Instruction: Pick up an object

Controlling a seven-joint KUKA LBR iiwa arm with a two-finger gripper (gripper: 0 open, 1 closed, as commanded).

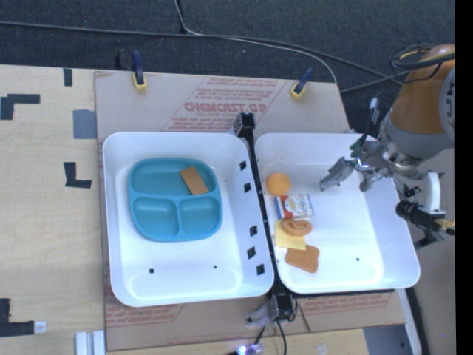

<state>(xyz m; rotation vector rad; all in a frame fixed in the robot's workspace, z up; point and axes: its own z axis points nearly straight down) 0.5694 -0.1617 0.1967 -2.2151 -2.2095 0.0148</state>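
1. Bench: light wood top with dark tape marks. A cardboard sheet lies on it, held by two yellow-tipped clamps at the far edge.
2. Beyond the bench, dark carpet-like floor with a black cable running across it.
3. Writing: red print on the cardboard reads roughly "CHEMCAST GP"; the smaller lines are too small to read.
4. Left bin: blue divided tray with a tan block in its upper right compartment.
5. Right bin: orange ball, printed packet, yellow slice and brown pieces clustered along its left side.
6. Gripper hangs over the right bin's upper middle, right of the ball, apart from it. Jaws: cannot tell.
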